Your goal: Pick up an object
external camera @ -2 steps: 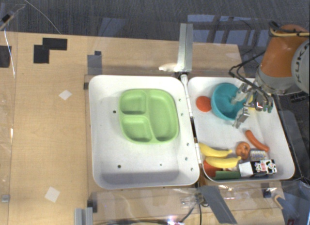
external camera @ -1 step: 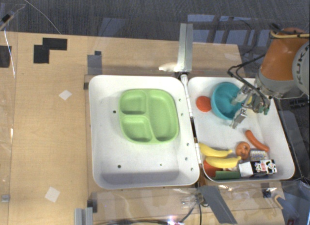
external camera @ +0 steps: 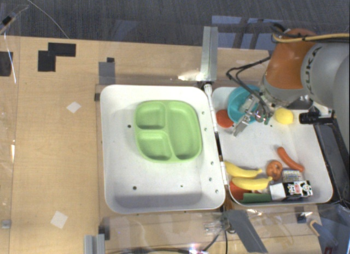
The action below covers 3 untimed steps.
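While the wooden surface (external camera: 54, 154) takes up most of the view, two white bins sit side by side on it. The left bin (external camera: 117, 187) carries a light green divided tray (external camera: 167, 130) with three compartments, roughly in its middle. The right bin (external camera: 317, 154) is the cluttered one.

The grey arm (external camera: 328, 75) with its orange band comes in from the right and hangs over the far part of the right bin. The jaws (external camera: 249, 117) point down and left, right by a teal bowl (external camera: 239, 104); can't really tell if they're spread or pressed together, and nothing clearly sits between them.

Just left of the bowl there's a red-orange round thing (external camera: 224, 118), and a yellow lemon-like ball (external camera: 284, 117) lies just right of the jaws. Near the front edge: two bananas (external camera: 249, 176), a sausage (external camera: 290, 159), a small orange-brown fruit (external camera: 274, 167), a green block (external camera: 256, 196) and a little printed box (external camera: 292, 189), all bunched close together.
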### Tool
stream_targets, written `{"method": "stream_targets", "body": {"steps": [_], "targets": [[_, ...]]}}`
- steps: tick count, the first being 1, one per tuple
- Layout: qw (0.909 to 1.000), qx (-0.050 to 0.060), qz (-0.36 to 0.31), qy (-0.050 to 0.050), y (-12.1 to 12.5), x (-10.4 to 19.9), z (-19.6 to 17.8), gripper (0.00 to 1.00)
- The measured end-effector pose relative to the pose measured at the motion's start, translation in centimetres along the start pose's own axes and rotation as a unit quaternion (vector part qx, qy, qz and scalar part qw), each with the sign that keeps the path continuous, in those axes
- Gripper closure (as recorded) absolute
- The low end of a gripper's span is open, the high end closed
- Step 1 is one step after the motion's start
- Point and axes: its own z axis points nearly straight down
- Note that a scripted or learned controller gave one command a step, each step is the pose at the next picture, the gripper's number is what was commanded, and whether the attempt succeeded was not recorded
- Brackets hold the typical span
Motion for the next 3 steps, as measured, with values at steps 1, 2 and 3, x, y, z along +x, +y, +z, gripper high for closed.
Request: {"method": "stream_targets", "body": {"steps": [1, 2, 3], "targets": [[0.9984, 0.002, 0.057, 0.001, 1.5, 0.4, 0.0, 0.00], [0.9810, 0.006, 0.193, 0.011, 0.6, -1.1, 0.1, 0.00], [0.9615, 0.000, 0.275, 0.000, 1.0, 1.3, 0.0, 0.00]]}}
